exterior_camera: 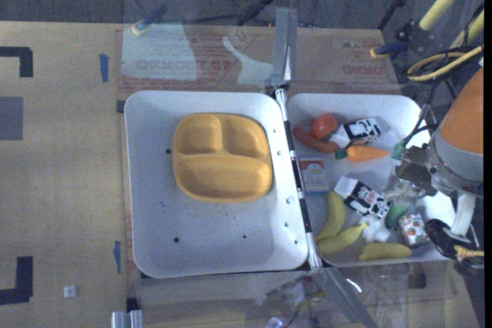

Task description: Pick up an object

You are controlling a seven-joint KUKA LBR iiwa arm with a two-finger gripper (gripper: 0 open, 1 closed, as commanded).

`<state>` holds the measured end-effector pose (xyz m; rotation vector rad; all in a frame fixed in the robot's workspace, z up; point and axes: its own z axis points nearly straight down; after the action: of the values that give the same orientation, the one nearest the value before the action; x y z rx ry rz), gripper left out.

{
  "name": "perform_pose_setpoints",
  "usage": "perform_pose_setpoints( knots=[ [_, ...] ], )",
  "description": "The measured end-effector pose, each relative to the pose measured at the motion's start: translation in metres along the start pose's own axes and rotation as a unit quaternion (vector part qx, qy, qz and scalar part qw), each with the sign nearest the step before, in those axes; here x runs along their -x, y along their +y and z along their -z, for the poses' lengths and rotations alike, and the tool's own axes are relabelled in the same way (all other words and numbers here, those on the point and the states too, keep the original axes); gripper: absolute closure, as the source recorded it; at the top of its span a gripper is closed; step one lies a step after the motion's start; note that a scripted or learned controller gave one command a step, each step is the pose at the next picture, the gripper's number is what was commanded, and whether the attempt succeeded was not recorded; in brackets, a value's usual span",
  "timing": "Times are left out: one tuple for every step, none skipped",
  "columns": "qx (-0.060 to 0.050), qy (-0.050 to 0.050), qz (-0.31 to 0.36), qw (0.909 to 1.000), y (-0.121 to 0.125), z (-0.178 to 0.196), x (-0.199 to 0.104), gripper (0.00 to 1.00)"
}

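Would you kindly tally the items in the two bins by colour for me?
Yellow: 4, the plate and three bananas
Orange or red: 3, a carrot, tomato and pepper
Black-and-white: 2, cow figures
Total: 9 that I can tell apart; small items near the arm are unclear.

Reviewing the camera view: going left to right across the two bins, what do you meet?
Left white bin → yellow divided plate → small red-and-white carton → bananas → carrot → arm's wrist over the right bin's right side.
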<state>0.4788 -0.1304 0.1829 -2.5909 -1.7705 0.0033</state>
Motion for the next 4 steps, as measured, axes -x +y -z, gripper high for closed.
perform_pose_setpoints(
  knots=[
    [0.001,0.000,-0.189,0.9819,-0.004,0.059,-0.012,1.00],
    [0.001,-0.001,-0.188,0.9822,-0.004,0.069,-0.013,1.00],
    [0.000,0.000,-0.344,0.9390,-0.009,0.051,-0.023,1.00],
    [0.001,0.000,-0.477,0.8789,0.021,0.051,-0.052,1.00]
  ],
)
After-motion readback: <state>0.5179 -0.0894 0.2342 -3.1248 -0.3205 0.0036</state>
